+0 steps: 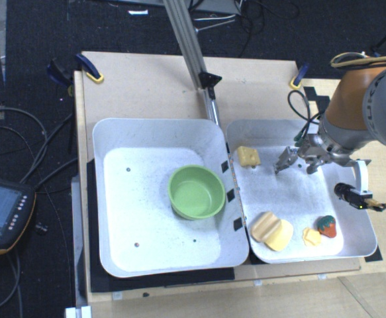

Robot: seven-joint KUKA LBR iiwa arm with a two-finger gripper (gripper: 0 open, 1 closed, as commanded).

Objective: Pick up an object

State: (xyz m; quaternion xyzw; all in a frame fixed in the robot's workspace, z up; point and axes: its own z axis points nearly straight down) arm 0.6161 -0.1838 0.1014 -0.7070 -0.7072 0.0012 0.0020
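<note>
My gripper (297, 163) hangs over the right bin (355, 247) near its upper middle, fingers spread apart with nothing between them, tips pointing down at the bare floor. The yellow block (248, 156) lies just to its left by the bin's inner wall, while the yellow piece (272, 230), small yellow bit (312, 236) and strawberry (327, 226) sit well apart along the near edge. A green bowl (196, 192) stands in the left bin (113, 158).

My arm (378, 111) is grey, rounded, with an orange band above the wrist. Black cables loop alongside. My gripper (297, 163) is metallic grey.
</note>
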